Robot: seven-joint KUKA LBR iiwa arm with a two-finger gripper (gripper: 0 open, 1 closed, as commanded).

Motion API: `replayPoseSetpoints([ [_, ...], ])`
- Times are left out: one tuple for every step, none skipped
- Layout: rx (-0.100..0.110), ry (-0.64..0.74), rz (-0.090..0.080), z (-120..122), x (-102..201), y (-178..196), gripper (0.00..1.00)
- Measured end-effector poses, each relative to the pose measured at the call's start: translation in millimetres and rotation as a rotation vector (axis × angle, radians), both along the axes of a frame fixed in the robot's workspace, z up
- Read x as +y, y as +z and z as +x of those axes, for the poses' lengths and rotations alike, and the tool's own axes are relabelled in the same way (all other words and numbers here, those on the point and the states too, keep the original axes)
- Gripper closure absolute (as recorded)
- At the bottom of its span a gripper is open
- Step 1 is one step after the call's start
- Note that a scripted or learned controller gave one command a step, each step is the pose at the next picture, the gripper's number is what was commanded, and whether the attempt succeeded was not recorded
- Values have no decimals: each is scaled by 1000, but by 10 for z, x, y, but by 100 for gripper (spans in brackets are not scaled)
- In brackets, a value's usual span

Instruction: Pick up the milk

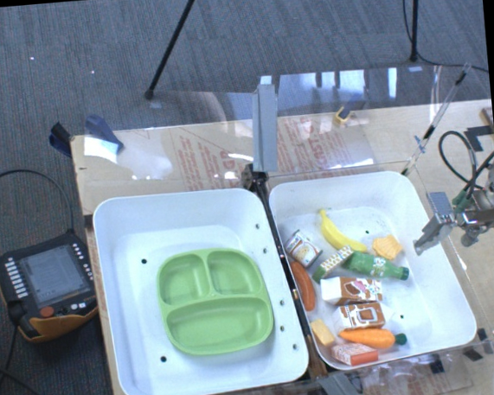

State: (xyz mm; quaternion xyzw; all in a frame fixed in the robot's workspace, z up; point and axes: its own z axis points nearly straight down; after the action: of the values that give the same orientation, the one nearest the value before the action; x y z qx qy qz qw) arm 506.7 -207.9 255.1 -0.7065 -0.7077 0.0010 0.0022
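Note:
Two small milk-style cartons lie in the right bin (431,305). One is a white carton with brown print (351,289); right below it lies an orange-brown carton (361,315). I cannot tell which of them is the milk. My gripper (430,234) hangs at the bin's right rim, above and to the right of both cartons, well apart from them. Nothing shows in it. The rest of the arm (483,209) is cut off by the view's right side.
Around the cartons lie a banana (337,231), a small can (302,248), a green bottle (377,265), a yellow cracker (387,246), a sausage (306,287), a carrot (369,338) and a cheese block (323,333). The left bin (121,248) holds a green divided plate (215,301).

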Motion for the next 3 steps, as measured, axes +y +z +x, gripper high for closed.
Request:
replayPoseSetpoints([
  [8, 92, 4, -331, 679, -1080, 0],
  [-4, 184, 1, -169, 1236, -1679, 0],
  [-1, 175, 2, -176, 1211, -1592, 100],
])
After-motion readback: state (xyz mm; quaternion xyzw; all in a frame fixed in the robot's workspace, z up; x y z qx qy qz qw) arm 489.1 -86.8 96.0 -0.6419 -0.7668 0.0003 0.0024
